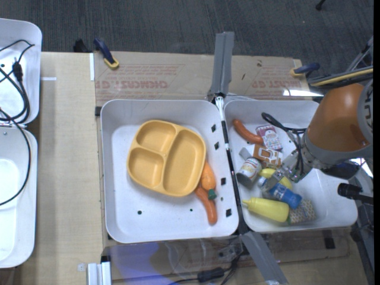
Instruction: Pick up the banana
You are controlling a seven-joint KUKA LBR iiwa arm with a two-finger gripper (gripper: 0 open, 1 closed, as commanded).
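In the right bin (332, 209), a small stretch of the yellow banana (268, 173) shows beside a tin can (249, 170). The rest of the banana runs under the tool. My gripper (287, 172) is down low over the middle of this bin, right at the banana's near end, with the orange band of the arm (335, 120) above it. A blue packet (286, 196) lies just in front of the gripper.
A yellow mustard bottle (267, 208) lies near the right bin's front, with a sausage (247, 132) and a sauce packet (270, 139) at the back. The left bin (119, 212) holds a yellow divided plate (167, 157), a carrot (208, 177) and another sausage (207, 205).
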